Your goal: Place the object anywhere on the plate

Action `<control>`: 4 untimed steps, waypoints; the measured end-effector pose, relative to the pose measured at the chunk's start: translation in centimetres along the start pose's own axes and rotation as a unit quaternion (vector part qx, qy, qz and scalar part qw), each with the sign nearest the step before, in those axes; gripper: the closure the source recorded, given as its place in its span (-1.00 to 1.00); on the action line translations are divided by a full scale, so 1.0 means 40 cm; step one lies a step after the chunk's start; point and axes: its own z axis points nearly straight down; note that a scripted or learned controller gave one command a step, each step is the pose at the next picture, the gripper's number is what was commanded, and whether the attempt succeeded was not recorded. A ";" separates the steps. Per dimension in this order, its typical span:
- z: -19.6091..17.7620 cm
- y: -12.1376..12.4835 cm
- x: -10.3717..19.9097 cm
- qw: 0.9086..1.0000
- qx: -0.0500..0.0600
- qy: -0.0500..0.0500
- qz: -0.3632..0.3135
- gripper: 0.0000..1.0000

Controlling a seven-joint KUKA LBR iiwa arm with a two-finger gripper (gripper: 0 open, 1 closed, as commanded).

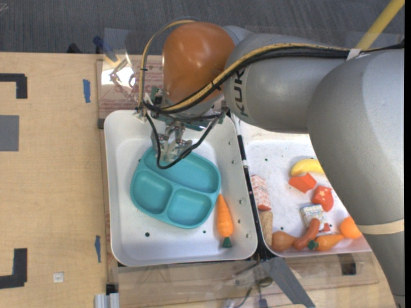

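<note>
A teal plate (174, 192) with three compartments lies in the left white bin (122, 191). My gripper (171, 147) hangs over the plate's far compartment, just above its upper rim, with black cables looping around it. The orange wrist band (196, 56) sits directly above it. A toy carrot (223, 217) lies on the bin floor, touching the plate's right edge, not on the plate. I see nothing under the gripper on the plate.
The right bin (276, 159) holds several toy foods: a yellow banana (307, 167), red pieces (303, 182), a carrot (331, 241) and a pear-like piece (282, 240). The grey arm (334, 108) covers that bin's far right. Wooden bench (51, 172) lies to the left.
</note>
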 end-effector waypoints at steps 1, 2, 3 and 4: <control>-0.035 -0.007 -0.006 1.000 0.004 -0.006 0.003 1.00; 0.000 0.003 0.006 0.994 -0.003 -0.002 -0.107 1.00; -0.078 0.085 0.220 0.977 -0.010 0.004 -0.211 1.00; -0.094 -0.020 0.159 0.966 -0.010 0.001 -0.257 1.00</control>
